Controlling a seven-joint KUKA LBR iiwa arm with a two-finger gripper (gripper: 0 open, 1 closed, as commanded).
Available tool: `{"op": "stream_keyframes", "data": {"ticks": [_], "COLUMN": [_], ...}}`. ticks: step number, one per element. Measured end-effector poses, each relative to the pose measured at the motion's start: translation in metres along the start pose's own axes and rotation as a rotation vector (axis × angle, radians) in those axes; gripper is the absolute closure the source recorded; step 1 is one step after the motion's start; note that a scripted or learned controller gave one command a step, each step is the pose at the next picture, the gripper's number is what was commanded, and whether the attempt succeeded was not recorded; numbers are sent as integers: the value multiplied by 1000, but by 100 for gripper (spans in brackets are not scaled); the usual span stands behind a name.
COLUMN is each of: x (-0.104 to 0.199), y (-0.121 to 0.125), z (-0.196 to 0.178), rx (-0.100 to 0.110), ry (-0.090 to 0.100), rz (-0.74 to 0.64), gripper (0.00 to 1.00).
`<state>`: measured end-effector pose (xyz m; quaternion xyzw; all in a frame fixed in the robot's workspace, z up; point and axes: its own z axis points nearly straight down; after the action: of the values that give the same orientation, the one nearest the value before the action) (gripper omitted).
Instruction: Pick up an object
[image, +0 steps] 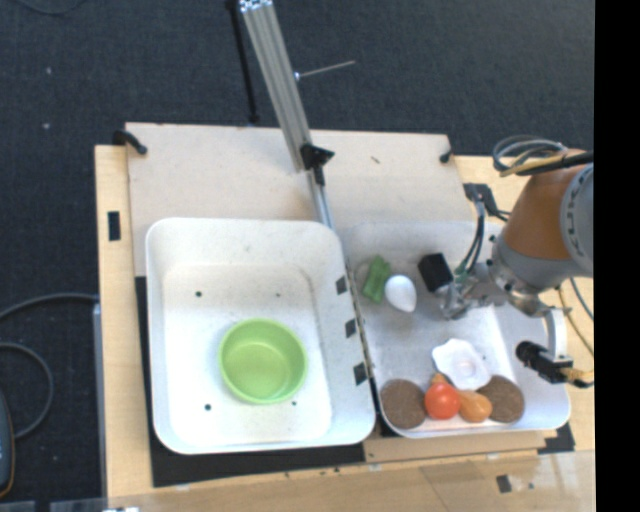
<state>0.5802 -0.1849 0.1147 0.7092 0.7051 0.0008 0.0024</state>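
My gripper (456, 302) hangs low over the right bin (420, 250), near its right-middle part, under the orange-banded wrist. A black block (434, 271) lies just to its upper left, and a white egg-like piece (401, 293) and a green piece (376, 279) lie further left. Below the gripper rests a white fried-egg shape (460, 362). Along the bin's front edge sit two brown round patties (403, 401), a red tomato (442, 401) and an orange piece (475, 406). I see nothing between the fingers.
The left bin (190, 260) holds a green bowl (262, 360). A slanted metal pole (285, 90) runs from the top down to the divide between the bins. Cables hang by the arm at the right edge.
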Motion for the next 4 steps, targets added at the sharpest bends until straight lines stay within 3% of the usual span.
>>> {"op": "stream_keyframes", "data": {"ticks": [3, 4], "x": [1, 45], "y": [13, 7], "z": [-161, -165], "rx": [3, 3], "ry": [0, 1], "rz": [-9, -8], "gripper": [100, 100]}}
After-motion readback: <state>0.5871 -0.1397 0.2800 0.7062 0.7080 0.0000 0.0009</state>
